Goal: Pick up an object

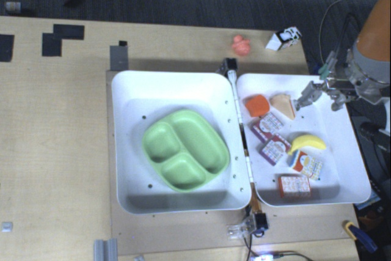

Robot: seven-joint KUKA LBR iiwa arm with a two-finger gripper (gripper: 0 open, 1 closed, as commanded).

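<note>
Gripper (322, 93) hovers at 1 o'clock in the right bin (354, 150), fingers apparently spread, pinching nothing. Nearest target: tan wedge (283, 106) at 9 o'clock from it, touching the orange block (257, 105). It should drop straight down, straddle the wedge only and avoid the block.

I see a light wooden table (55, 131) with two white bins on it, the left bin (122, 131) touching the right bin (357, 174). Behind the bins lie a pink lump (241, 44) and a small black and white box (283, 38). Black tape patches (61, 38) mark the far left.
</note>
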